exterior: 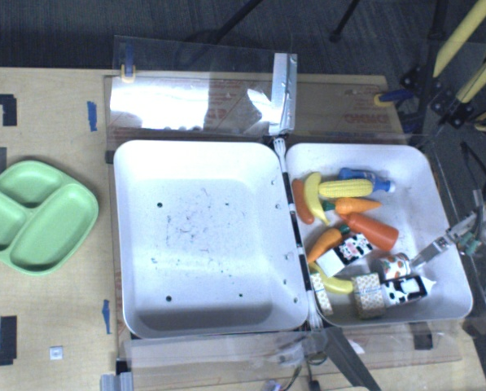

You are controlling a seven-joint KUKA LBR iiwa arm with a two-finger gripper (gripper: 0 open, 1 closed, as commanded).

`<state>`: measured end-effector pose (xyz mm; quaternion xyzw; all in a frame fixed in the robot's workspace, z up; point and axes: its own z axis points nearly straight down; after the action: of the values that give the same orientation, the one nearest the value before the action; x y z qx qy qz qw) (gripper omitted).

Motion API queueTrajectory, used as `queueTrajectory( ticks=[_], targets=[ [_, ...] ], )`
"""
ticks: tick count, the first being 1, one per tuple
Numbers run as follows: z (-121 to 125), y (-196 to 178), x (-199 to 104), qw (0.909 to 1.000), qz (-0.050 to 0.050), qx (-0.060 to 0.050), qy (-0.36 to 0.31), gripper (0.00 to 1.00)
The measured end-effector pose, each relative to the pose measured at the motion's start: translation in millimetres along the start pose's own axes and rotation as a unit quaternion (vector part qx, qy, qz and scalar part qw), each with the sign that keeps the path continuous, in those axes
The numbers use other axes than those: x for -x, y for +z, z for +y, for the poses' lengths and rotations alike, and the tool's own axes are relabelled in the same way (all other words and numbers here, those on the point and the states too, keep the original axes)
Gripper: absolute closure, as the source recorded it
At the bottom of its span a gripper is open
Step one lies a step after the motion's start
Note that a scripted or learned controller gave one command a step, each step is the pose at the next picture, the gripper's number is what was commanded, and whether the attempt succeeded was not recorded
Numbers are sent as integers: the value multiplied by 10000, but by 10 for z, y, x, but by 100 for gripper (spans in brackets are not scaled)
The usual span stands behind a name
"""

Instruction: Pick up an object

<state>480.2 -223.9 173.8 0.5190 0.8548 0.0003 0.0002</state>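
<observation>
Two white bins are seen side by side on the surface (47, 96). The left bin (198, 157) carries only scuff marks. The right bin (426, 173) carries all the candidate objs, packed twd its left half.

Contents of right bin, clock refs taken from bin centre:
- corn cob (346, 188) at approx 11 o'clock, lying across a blue obj (373, 179) just behind it.
- yellow banana (312, 195) at 10 o'clock, touching an orange piece at the bin's left wall.
- carrot (358, 205) and an orange-red piece (377, 230) nr centre, touching.
- black/white carton (353, 248) at approx 7 o'clock; tape roll (369, 292) and second black/white block (406, 287) at 6 o'clock, nr the front wall.

Gripper (438, 248) is seen at approx 4 o'clock, entering from the right edge, low over the bin floor; a thin metallic finger is visible. Nothing is seen btwn the fingers. Open/closed state cannot be told at this res.

Green divided plate (36, 215) sits well apart, at the far left of the surface; not relevant.

Judgement: approach phase, no grasp made yet. Nearest targets are the 6 o'clock block and the orange-red piece. An isolated obj should be preferred; the cluster at 9–11 o'clock is too crowded for clean finger entry. Fingers should be aligned across the obj's short axis, descent made vertically, wall contact at 6 o'clock avoided.
</observation>
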Motion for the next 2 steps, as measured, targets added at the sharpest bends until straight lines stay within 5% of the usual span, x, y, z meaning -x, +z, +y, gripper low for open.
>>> queueTrajectory(
  ticks=[1, 2],
  targets=[
    [498, 869, 35, 9858, 42, 40, 1678, 0],
    [480, 769, 82, 9855, -18, 46, 1694, 100]
  ],
)
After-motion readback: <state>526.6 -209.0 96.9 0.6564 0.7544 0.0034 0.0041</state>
